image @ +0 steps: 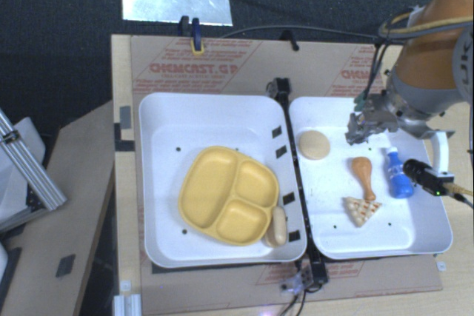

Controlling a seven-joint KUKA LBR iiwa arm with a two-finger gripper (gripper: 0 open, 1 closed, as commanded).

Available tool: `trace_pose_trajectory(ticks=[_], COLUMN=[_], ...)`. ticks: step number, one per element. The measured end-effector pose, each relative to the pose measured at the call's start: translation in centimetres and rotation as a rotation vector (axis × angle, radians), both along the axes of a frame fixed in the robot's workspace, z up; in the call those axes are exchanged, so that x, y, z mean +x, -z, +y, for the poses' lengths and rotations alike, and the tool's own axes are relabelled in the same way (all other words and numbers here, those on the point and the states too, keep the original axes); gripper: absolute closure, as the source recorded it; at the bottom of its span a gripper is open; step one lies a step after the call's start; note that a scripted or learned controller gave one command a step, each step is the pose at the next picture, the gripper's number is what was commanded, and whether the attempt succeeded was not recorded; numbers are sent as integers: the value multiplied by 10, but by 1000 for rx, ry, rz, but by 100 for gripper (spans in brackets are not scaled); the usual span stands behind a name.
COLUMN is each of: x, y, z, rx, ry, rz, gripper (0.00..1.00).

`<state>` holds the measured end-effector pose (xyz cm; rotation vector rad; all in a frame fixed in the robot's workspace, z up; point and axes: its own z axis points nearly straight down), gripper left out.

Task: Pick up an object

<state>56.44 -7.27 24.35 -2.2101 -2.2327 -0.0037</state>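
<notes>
The right bin (415, 233) holds a round beige cookie (314, 144), a brown drumstick (363, 175), a blue bottle (398, 174) and a waffle-patterned wedge (361, 210). My gripper (358, 131) hangs over the bin's back part, between the cookie and the bottle and just above the drumstick's upper end. Nothing shows between its fingers. The view does not let me judge their gap.
The left bin (163, 159) carries a yellow divided plate (226, 195) with a beige roll (278, 226) at its lower right edge. A black divider (292, 174) with clips runs between the bins. The arm's orange band (444, 15) looms at the upper right.
</notes>
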Motion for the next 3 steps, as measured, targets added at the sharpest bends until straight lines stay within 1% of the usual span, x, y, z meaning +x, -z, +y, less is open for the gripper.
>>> trace_pose_trajectory(ticks=[1, 2, 3], x=[23, 38, 62], y=[-3, -7, -6], z=[45, 104, 154], rx=[0, 1, 0], ry=[1, -1, 1], rz=[-2, -2, -2], gripper=[100, 100, 100])
